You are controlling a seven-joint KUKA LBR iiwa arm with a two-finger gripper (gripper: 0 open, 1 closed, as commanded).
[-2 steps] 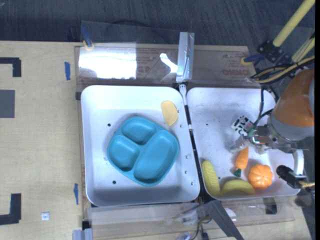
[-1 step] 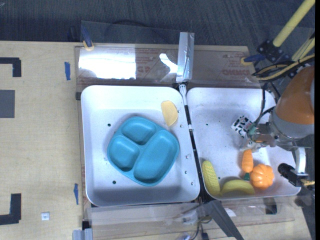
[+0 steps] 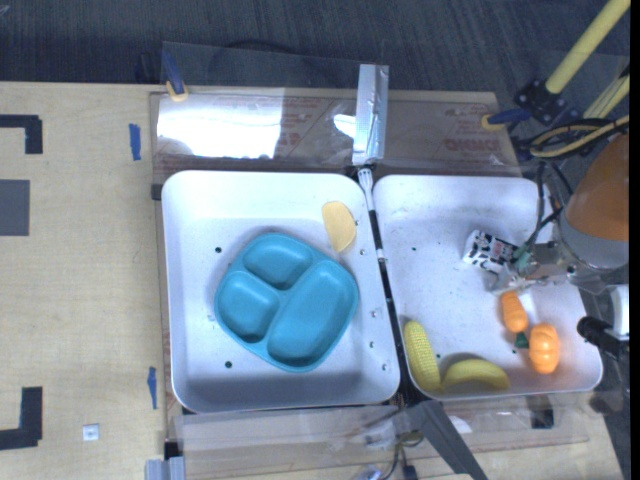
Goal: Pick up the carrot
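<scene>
Seen from above, at a slant. At far left, pale wooden bench (image 3: 70, 268) with black corner marks and blue tape tabs, probably placement guides. Next, left bin (image 3: 190, 368), holding a blue divided tray (image 3: 288, 298) set at an angle near its middle, likely a drop-off dish; just beyond the tray's upper right corner, a yellow chip-shaped piece (image 3: 340, 225) by the bin wall. Behind both bins, a clear sheet over brown board with faint reddish print, too blurred to read.

Then right bin (image 3: 440, 208): a corn cob (image 3: 420, 356) and a banana (image 3: 474, 373) along the near wall, touching. Further right, the carrot (image 3: 514, 311), orange with a green stub, lying free on the bin floor, just beside an orange pepper-like fruit (image 3: 544, 348). Directly above the carrot, the gripper (image 3: 520, 265), seemingly poised for a descent; jaw opening impossible to tell, nothing visibly held.
</scene>
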